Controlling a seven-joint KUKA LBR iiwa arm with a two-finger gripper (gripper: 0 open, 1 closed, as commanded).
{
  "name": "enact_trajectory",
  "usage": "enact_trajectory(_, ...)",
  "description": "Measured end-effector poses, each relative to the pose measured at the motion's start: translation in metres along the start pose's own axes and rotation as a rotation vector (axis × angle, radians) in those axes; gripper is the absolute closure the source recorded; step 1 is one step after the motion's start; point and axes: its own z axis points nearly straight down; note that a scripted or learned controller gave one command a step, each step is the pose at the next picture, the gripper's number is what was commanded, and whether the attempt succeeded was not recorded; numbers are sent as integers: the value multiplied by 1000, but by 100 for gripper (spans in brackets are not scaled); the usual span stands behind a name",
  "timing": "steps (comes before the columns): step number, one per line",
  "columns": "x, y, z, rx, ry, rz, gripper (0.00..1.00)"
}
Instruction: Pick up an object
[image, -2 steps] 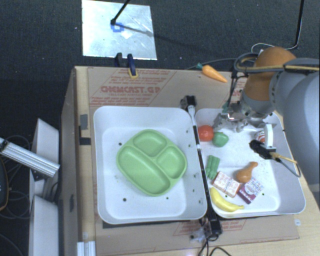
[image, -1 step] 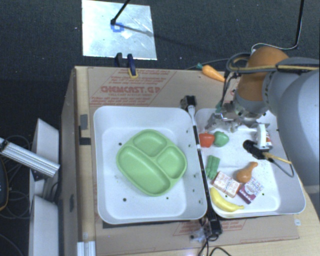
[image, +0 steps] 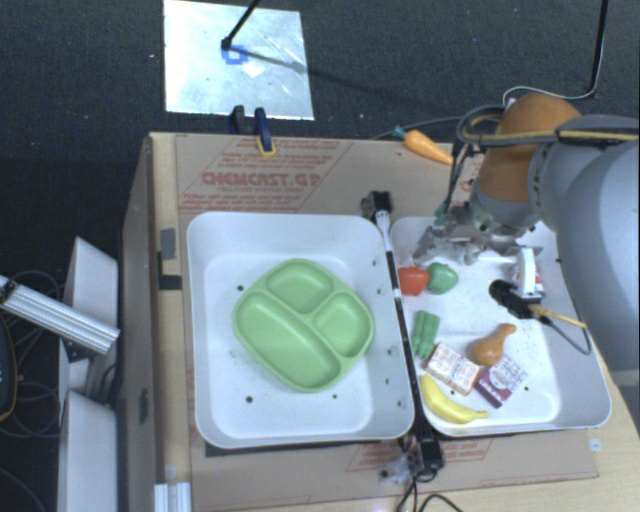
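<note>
Beneath our gripper (image: 440, 243), whose opening we cannot tell, sits a green toy (image: 442, 277) in the right bin (image: 580, 400); we judge it light, rigid, slippery—grasp across its middle.

We are seeing the arm (image: 590, 190) running out past the right edge, and it is covering the far right corner of the right bin (image: 580, 400). The gripper (image: 462, 240) fingers are looking too blurred to read.
</note>
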Motion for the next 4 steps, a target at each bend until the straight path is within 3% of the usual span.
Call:
enact_trajectory(1,-5,0,0,0,0,1,0)
enact_trajectory(3,16,-8,0,0,0,-2,0)
enact_trajectory(4,7,0,0,0,0,0,0)
